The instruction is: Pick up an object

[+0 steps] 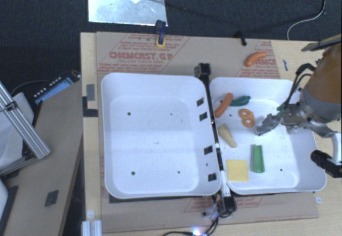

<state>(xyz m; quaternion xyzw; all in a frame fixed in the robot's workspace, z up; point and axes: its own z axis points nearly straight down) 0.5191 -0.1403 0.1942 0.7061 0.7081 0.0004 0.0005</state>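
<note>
The right bin (305, 176) holds several small objects: an orange carrot-like piece (223, 104), a dark green piece (239, 100), a brown pretzel (247, 117), a pale cream wedge (227, 136), a green stick (258, 158) and a yellow square (237, 170). My gripper (265, 124) hangs over the right bin, just right of the pretzel and above the green stick. Nothing shows between its fingers.
The left bin (155, 133) lies beside the right one, with black clips along the shared rim (214, 128). An orange sausage-like piece (255, 59) lies on the cardboard behind the right bin. A blue and yellow clamp (160, 33) stands at the back edge.
</note>
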